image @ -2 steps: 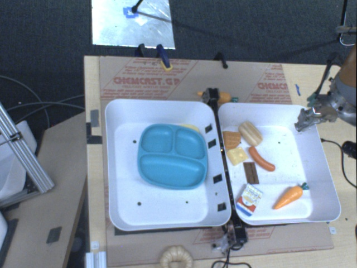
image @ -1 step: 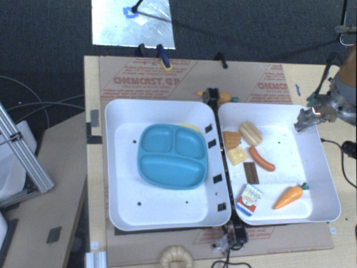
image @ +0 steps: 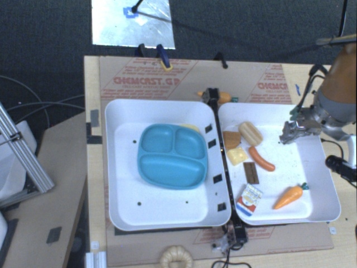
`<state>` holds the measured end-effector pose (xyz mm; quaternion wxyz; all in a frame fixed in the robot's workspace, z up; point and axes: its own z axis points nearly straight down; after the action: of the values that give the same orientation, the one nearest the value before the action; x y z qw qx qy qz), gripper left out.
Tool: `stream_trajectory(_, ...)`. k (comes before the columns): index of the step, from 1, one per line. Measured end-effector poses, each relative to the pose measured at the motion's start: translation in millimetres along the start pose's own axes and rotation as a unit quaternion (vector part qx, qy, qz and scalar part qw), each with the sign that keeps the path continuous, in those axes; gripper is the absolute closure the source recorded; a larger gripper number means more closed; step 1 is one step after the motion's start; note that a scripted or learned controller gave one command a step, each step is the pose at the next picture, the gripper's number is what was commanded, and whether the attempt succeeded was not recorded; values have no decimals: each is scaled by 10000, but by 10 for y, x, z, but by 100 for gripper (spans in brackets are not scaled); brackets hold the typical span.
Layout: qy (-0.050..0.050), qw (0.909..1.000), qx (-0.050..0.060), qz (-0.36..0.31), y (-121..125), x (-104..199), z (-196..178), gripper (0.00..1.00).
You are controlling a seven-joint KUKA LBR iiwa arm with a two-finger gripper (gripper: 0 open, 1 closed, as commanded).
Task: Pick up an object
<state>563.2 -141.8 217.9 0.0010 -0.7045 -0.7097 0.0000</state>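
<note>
The right bin (image: 321, 149) holds a bread roll (image: 250, 132), a brown toast slice (image: 231, 139), a yellow cheese piece (image: 236, 156), a red sausage (image: 261, 158), a brown chocolate bar (image: 251, 172), a small carton (image: 249, 199) and an orange carrot (image: 289, 196). My gripper (image: 290, 132) hangs over the right bin's upper right part, to the right of the roll and above the sausage. Nothing shows between its fingers. A blue divided plate (image: 172, 154) lies in the left bin (image: 122, 166).
The bins meet at a black-clipped divider (image: 220, 149). A foil-like sheet (image: 133, 15) lies beyond the bench. An aluminium frame (image: 22, 155) stands at the left. A yellow object (image: 224, 97) sits behind the bins, and a beige ring (image: 177, 257) in front.
</note>
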Motion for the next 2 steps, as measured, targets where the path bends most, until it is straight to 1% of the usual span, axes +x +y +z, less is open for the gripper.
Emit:
stream_trajectory(1,2,10000,-2,-6,-142,455,51,100)
stream_trajectory(2,6,10000,2,-7,-461,947,38,100)
